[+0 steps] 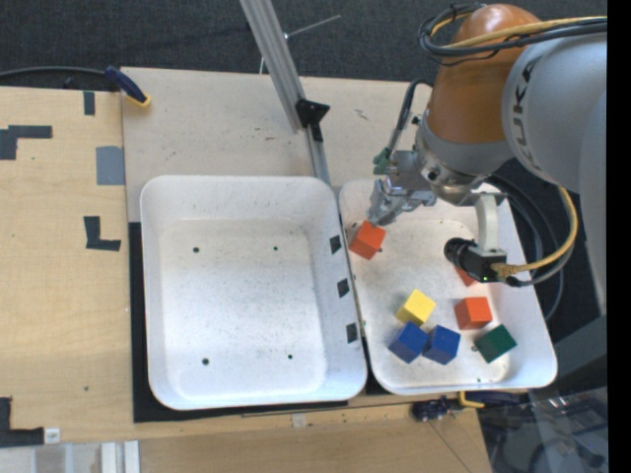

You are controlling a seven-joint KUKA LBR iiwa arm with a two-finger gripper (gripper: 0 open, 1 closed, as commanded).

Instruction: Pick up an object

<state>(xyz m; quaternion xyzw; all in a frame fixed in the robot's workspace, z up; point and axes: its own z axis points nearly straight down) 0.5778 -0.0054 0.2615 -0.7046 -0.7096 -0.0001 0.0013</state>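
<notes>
My gripper hangs over the upper left of the right bin, its fingers pointing down. A tilted orange cube sits right at the fingertips, pinched at its top and close to the rim between the two bins. Lower in the same bin lie a yellow cube, two blue cubes, a second orange cube and a green cube.
The left bin stands beside the right one. A slanted metal pole crosses above the bins' far edge. The arm's grey and orange body and cables overhang the right bin's far right side.
</notes>
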